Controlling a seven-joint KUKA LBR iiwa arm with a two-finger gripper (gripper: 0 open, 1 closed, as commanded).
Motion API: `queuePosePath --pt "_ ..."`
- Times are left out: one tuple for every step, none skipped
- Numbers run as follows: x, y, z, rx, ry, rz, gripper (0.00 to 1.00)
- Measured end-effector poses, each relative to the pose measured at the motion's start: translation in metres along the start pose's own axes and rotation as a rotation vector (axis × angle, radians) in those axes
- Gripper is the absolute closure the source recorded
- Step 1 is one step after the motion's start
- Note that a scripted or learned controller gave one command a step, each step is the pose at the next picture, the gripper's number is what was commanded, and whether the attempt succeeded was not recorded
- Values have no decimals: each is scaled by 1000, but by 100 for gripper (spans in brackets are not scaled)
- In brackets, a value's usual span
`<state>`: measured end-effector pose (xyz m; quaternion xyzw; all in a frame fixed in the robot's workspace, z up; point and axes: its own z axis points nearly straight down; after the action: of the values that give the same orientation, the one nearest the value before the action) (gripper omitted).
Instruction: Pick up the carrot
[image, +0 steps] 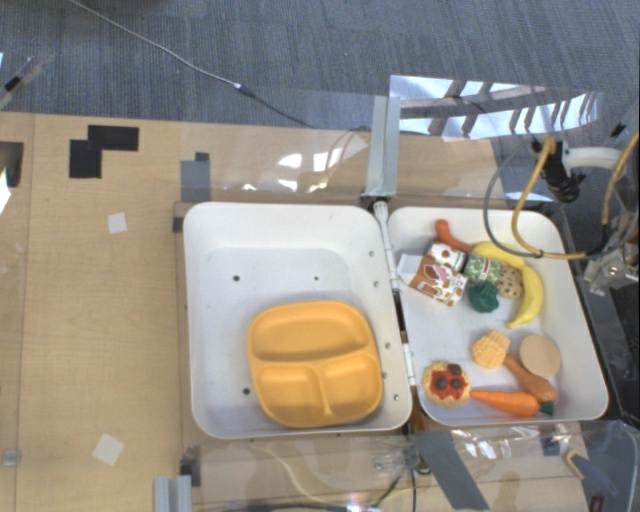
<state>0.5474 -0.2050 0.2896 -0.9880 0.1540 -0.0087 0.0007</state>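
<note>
The carrot (508, 403) is orange with a green stem end pointing right. It lies flat near the front edge of the right bin (592, 372). A round pizza toy (447, 383) sits just left of it, and a tan-headed piece with a brown handle (532, 366) lies right above it, almost touching. Part of the arm's grey hardware (612, 268) and its yellow and black cables (520, 205) hang at the right edge, over the bin's far right corner and well away from the carrot.
The right bin also holds a banana (527, 285), a yellow waffle-like piece (490, 349), a green toy (484, 296), a printed snack box (437, 277), a small can (480, 268) and a brown sausage (450, 238). A yellow divided plate (315, 360) fills the left bin (200, 300).
</note>
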Motion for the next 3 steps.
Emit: queuePosePath --pt "-49 15 118 2 -23 -110 100" --pt "-43 15 40 0 -5 -109 100" --pt "-49 14 142 2 -26 -110 100"
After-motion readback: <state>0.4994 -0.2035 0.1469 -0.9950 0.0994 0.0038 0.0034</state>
